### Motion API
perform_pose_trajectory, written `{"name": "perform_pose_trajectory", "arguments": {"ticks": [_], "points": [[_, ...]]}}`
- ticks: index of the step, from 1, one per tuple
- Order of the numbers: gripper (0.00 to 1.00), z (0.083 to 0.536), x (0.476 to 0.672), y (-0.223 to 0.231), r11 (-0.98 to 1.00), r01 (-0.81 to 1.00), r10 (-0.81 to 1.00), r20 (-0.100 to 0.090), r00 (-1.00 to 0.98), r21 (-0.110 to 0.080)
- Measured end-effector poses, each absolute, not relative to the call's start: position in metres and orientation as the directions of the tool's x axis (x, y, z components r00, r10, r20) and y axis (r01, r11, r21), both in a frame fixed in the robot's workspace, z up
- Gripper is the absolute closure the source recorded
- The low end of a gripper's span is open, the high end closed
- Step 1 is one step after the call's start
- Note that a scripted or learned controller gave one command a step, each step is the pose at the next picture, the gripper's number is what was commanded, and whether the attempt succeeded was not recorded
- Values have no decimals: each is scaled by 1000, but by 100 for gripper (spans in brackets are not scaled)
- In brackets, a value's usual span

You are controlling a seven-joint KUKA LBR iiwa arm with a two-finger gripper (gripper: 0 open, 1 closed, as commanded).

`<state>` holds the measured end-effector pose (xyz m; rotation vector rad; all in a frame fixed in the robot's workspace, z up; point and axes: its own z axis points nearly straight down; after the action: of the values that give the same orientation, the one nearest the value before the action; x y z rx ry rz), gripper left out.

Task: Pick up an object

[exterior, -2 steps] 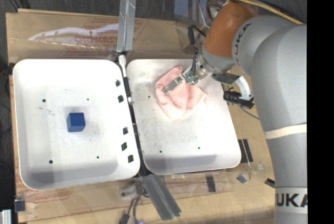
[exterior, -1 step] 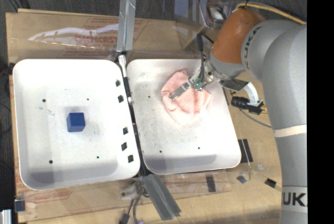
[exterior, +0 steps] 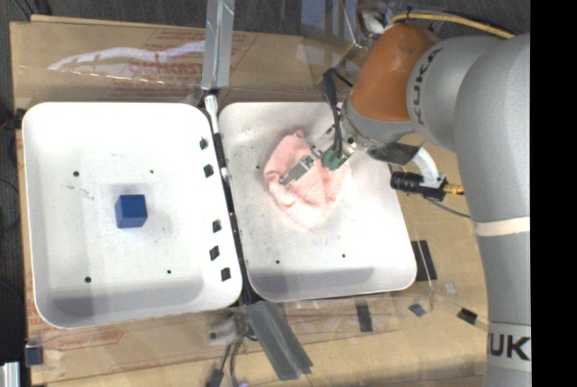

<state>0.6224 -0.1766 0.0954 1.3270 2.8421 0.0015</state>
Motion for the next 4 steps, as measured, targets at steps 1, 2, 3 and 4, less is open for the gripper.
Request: {"name": "perform_pose_trajectory", "arguments": {"ticks": [1, 2, 3, 4], "points": [[0, 96, 633, -207, 530, 848, 848, -6, -530, 6], [100, 107, 634, -205, 535, 845, 845, -6, -534, 7], [0, 107, 634, -206, 534, 845, 845, -6, -534, 7], [0, 94, 613, -134, 713, 701, 701, -1, -713, 2]]}}
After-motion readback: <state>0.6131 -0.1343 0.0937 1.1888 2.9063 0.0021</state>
